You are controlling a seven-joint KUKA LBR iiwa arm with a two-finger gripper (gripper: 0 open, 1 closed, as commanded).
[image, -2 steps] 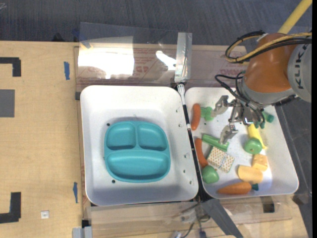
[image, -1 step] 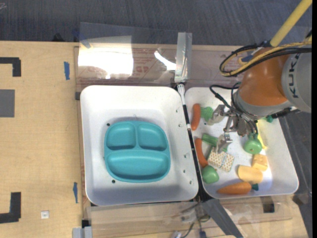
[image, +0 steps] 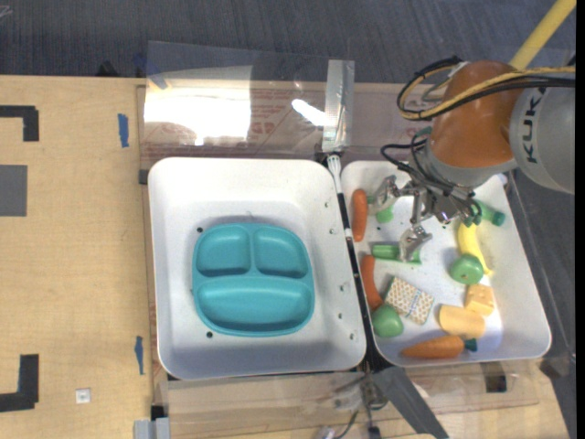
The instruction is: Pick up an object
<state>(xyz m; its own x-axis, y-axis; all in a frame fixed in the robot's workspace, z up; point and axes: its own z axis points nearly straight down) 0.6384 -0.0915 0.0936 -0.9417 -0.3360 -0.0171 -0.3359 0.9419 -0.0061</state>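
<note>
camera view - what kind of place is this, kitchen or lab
Likely a robot test bench in a lab, not a kitchen: a KUKA arm reaches over two white bins, one with toy food like a plastic carrot, the other with a teal divided plate.

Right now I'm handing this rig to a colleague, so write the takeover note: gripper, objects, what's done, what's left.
Gripper: low over the right bin, near a small green piece; nothing visibly held.
Objects: toy food sits in the right bin, including carrots along its left wall, a banana, a cracker and another carrot at the front.
Left bin: holds a teal divided plate.
Done: no pick visible.
Left: grasp one object and lift it.
</note>
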